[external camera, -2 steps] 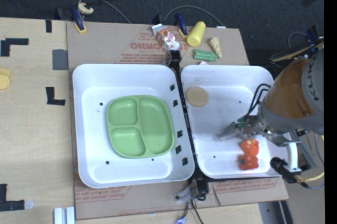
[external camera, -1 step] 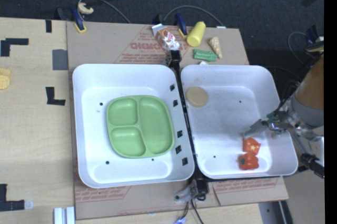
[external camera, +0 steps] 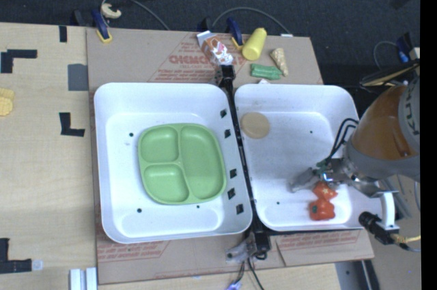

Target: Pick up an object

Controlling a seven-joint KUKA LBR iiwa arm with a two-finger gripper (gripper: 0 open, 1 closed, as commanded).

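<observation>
We see two white bins side by side. The left bin (external camera: 113,145) holds one green plate (external camera: 182,163) with three parts. The right bin (external camera: 341,104) holds one flat tan disc (external camera: 255,125) at its far left and one red toy (external camera: 322,202), maybe a pepper, at its near right. The gripper (external camera: 311,179) is low in the right bin, just beside the red toy. We cannot tell how wide it is or if it grips anything. Past the bins lie one yellow toy (external camera: 255,44) and one green toy (external camera: 265,71).
</observation>
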